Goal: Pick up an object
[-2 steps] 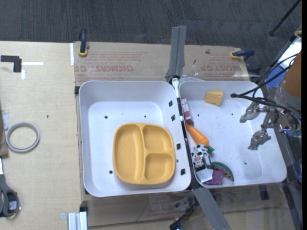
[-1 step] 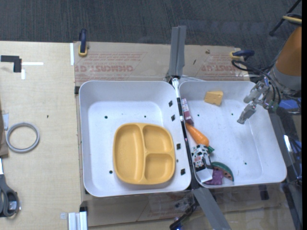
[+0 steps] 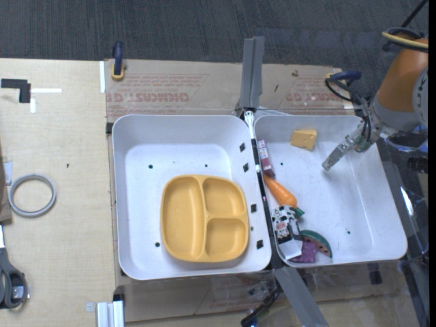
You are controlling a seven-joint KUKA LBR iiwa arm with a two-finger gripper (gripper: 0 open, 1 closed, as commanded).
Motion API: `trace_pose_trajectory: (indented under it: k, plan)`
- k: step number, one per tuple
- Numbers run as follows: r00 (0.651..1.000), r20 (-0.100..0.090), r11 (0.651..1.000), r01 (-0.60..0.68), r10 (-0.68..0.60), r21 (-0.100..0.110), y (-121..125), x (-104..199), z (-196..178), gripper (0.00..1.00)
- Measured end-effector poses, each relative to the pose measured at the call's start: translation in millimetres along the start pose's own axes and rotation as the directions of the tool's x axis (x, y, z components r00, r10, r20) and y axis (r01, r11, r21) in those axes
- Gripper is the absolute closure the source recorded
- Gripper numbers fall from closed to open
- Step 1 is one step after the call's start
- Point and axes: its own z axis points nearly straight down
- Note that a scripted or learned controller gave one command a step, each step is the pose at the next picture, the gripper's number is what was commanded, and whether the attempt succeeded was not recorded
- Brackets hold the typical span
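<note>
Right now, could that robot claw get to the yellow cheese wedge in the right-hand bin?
Probably yes. The gripper hangs over the right bin, just right of the cheese wedge, with bare white floor between them. The carrot and other toys lie along the divider, out of the way.

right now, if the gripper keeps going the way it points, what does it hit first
The gripper slants down and left over the right bin. It would probably meet the bin's bare white floor first, just below the cheese wedge; depth is hard to judge.
</note>
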Motion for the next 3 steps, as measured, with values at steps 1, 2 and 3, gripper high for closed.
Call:
trace_pose_trajectory:
  k: [1, 2, 3]
  plan:
    - [1.000, 0.006, 1.000, 0.004, -0.004, -0.001, 2, -1, -11, 1.00]
    - [0.956, -0.002, 0.956, -0.295, 0.295, 0.002, 38, 84, -2, 1.00]
    - [0.955, -0.002, 0.955, -0.295, 0.295, 0.002, 38, 84, -2, 0.00]
